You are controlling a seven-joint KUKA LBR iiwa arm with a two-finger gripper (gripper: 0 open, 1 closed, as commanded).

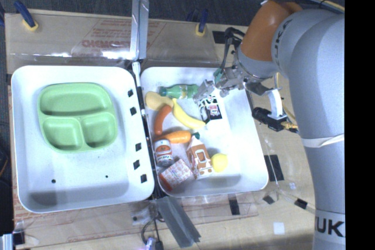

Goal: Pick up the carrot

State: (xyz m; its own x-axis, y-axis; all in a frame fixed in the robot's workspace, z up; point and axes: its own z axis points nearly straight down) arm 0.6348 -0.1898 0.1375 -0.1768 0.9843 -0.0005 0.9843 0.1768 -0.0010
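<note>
Relative to the small orange tapered carrot (pixel 177 137), lying ungrasped mid-bin in the right shallow white bin (pixel 249 143): a labelled can (pixel 163 152) and snack packets (pixel 200 161) are noted nearer, touching or just beside. A yellow banana (pixel 187 116) lies just beyond. Farther, the two-finger gripper (pixel 212 88) hovers; its opening cannot be judged. Pickup not begun.

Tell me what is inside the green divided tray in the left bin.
The green tray lies flat in the left bin, and its three compartments show bare green plastic with nothing in them. The tray covers the bin floor beneath it, so anything under it cannot be seen.
</note>
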